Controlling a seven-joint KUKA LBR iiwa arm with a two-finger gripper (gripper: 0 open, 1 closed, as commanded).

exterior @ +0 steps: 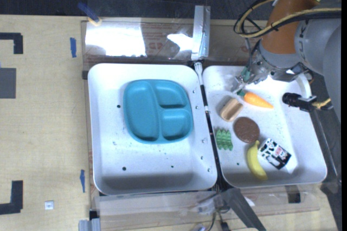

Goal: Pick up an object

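Carrot (257, 99), a small orange toy with a green top, lies at the far end of the right bin (314, 167), just beside the gripper (246, 77), so it seems the likeliest pick. From left: a blue divided tray (157, 110) in the left bin (108, 159), then green piece (224, 138), bread (231, 109), brown disc (246, 129), banana (255, 161). Whether anything is grasped I cannot tell. Looks like the approach; next comes closing and lifting.

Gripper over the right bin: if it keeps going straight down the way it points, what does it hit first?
Probably the carrot. The gripper hangs at the carrot's green end, pointing down into the right bin. Depth is unclear from above, so it might meet bare bin floor just beside it.
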